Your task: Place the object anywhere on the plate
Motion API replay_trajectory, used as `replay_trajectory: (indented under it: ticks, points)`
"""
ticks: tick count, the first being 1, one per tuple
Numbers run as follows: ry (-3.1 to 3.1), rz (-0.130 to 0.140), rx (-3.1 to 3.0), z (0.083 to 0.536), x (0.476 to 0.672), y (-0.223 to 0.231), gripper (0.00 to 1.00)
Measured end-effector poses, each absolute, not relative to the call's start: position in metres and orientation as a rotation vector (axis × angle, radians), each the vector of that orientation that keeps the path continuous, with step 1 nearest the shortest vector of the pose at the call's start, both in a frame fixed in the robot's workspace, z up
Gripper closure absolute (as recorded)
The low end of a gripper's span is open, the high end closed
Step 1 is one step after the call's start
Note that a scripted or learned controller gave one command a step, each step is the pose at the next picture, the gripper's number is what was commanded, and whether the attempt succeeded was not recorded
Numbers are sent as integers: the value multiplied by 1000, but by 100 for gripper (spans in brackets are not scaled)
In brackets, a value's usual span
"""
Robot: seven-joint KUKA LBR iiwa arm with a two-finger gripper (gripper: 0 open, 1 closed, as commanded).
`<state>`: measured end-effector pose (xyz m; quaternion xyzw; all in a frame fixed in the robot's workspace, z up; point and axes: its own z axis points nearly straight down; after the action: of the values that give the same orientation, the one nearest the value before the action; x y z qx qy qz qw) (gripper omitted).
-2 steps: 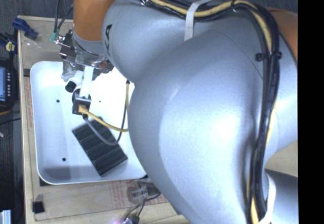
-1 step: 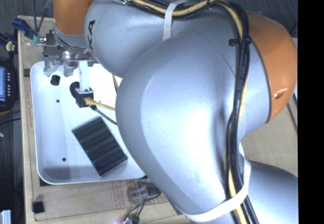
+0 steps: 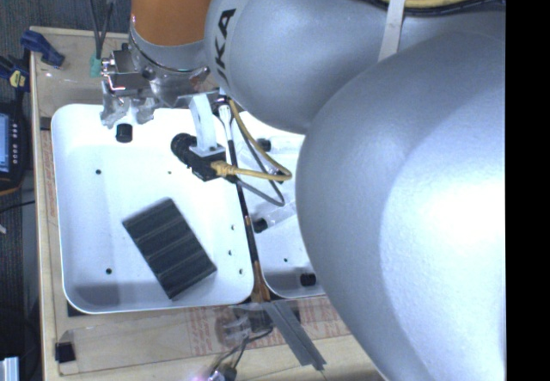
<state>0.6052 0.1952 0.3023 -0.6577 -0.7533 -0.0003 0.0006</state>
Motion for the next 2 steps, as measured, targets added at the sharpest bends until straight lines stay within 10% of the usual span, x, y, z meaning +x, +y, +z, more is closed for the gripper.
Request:
replay_trajectory:
  ticks: [1,2]
  points:
    - [-2613,6,-1734,223,638,210,100]
    - [-2727,5,-1554,202,570,194,100]
